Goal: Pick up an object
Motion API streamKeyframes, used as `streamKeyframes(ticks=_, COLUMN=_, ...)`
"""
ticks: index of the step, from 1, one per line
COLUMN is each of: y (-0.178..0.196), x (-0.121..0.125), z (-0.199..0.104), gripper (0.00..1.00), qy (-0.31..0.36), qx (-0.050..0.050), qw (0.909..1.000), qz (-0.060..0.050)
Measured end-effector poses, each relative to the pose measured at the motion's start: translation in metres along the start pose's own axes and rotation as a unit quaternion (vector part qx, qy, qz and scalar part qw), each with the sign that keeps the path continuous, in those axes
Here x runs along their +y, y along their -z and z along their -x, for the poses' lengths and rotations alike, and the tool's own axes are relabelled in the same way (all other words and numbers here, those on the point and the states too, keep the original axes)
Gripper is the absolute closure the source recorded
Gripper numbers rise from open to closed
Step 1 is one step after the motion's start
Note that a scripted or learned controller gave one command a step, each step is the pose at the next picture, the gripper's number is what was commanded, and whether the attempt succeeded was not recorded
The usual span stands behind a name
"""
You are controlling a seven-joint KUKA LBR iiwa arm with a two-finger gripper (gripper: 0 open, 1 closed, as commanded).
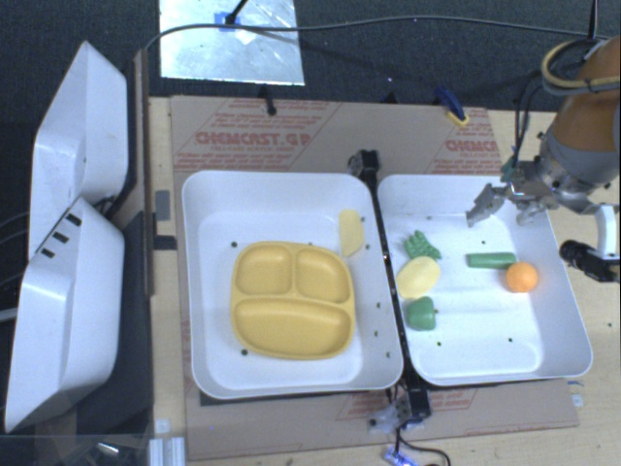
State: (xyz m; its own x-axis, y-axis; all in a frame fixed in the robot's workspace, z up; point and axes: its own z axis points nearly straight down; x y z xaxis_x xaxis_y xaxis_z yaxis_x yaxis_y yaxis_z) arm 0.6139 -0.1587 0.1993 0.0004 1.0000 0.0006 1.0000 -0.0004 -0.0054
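Cardboard covered the surface (291, 129), and two white bins were set on it side by side. The tool (505, 202) was seen spread wide and empty above the far part of the right bin (553, 357). Below it and apart lay a green stick (490, 259) and an orange ball (522, 277). Nearer the divider lay a leafy green piece (421, 246), a yellow lemon (418, 277) and a green pepper (420, 313). A yellow tray (292, 298) was held in the left bin (209, 260).

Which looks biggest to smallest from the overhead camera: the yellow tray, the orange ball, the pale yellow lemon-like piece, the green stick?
1. Yellow tray, by far.
2. Pale yellow piece.
3. Green stick and orange ball: too close to rank; the stick is longer, the ball rounder.
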Motion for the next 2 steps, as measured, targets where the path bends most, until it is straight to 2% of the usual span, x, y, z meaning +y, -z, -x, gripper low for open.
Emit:
streamKeyframes(ticks=1, y=0.004, x=0.001, z=0.0, gripper=0.0, qy=0.0, qx=0.0, qw=1.0, qz=0.003)
streamKeyframes(ticks=2, y=-0.055, x=0.009, z=-0.002, gripper=0.0, qy=0.001, qx=0.0, qw=1.0, qz=0.001)
